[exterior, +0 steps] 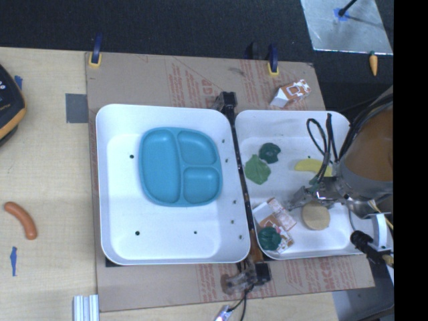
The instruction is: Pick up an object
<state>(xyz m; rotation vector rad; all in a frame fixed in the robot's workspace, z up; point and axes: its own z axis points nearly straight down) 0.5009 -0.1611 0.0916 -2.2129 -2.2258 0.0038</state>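
The end effector (pixel 309 196) sits low in the right bin (pixel 287 122), toward the right side of the frame, reached in by the grey arm (pixel 374 159) with its orange band. Whether its fingers are apart or together cannot be told; the metal parts blur into one another. Just below it and touching or nearly touching lies a round tan disc (pixel 315 217). A yellow piece (pixel 309 166) lies just above the end effector, and black cables (pixel 321 136) loop over the bin's upper right. Further left in the same bin are a light green leafy piece (pixel 257 170), a dark green piece (pixel 269 152) above it, and at the lower left a crumpled wrapper (pixel 275 214) with another dark green lump (pixel 269 238) beside it. The left bin (pixel 114 179) holds a blue divided tray (pixel 180 166). Out on the desk (pixel 40 166), a small carton (pixel 291 93) lies above the right bin, and a sausage (pixel 21 219) lies at the far left.
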